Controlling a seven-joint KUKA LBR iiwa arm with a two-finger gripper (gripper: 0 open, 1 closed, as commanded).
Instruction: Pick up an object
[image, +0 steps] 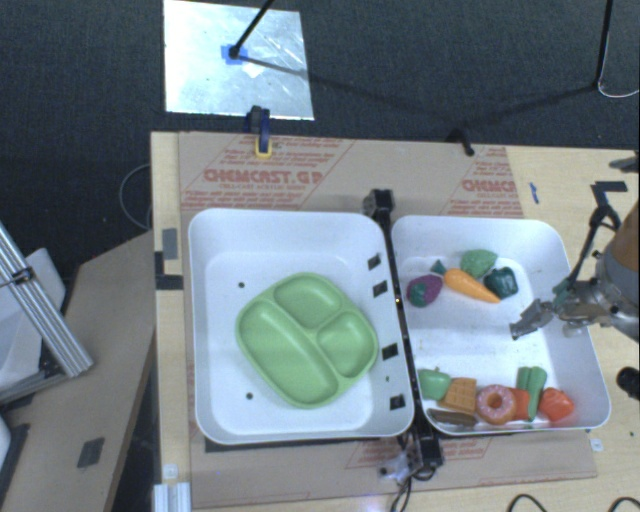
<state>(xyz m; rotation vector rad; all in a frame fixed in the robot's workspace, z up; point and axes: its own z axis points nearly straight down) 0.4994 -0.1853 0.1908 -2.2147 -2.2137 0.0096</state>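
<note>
Left bin (215, 300) holds a green plate (305, 340); right bin (530, 240) holds toy food (470, 285); pincer (525, 322) grip unclear.

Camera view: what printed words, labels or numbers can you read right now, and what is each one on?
"CHEMCAST GP", red print, partly blurred, on the brown protective sheet behind the left bin.
The same red print repeats on the sheet behind the right bin, near, too blurred to read.
Toy food and green divided plate: no readable text.
</note>
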